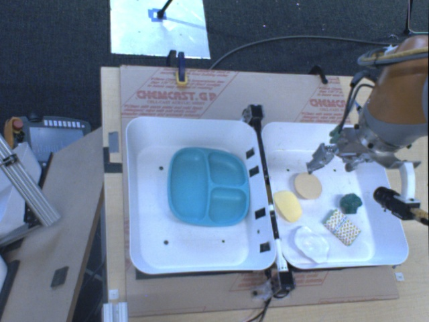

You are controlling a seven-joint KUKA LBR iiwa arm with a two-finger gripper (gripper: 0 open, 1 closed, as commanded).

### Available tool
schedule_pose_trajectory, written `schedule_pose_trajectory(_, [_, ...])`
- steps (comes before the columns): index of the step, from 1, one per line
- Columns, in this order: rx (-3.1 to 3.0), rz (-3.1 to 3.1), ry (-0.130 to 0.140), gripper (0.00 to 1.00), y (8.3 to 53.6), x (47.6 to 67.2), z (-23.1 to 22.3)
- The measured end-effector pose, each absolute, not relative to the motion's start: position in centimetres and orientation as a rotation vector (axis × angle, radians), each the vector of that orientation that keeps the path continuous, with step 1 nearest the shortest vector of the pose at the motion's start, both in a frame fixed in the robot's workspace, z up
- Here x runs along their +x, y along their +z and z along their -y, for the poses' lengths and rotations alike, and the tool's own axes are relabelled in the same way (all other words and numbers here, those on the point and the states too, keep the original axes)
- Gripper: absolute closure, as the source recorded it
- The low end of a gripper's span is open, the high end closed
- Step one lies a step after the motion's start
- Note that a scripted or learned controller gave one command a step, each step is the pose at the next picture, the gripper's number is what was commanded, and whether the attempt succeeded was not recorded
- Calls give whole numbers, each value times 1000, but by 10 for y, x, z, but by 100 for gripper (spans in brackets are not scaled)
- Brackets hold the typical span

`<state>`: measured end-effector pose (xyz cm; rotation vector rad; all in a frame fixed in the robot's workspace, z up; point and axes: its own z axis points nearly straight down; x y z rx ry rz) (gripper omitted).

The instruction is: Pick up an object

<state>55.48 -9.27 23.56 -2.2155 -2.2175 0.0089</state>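
The arm [400,92] is cut off at the right edge. The pincer [320,159] is too small to show its grip.

left bin [144,200]: divided plate [208,185]; right bin [389,247]: round disc [308,186], oval soap [288,206], patterned block [343,227]

Divided plate [206,185]: showing light blue
Disc [308,186]: showing tan
Oval [289,206]: showing yellow
Lump [350,202]: showing dark green
Packet [343,227]: showing checkered gold-white
Bins [144,180]: showing white
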Motion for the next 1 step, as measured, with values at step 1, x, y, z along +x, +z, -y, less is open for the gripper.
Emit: schedule_pose_trajectory(1, [-2219, 2225, -2, 0, 241, 557, 93])
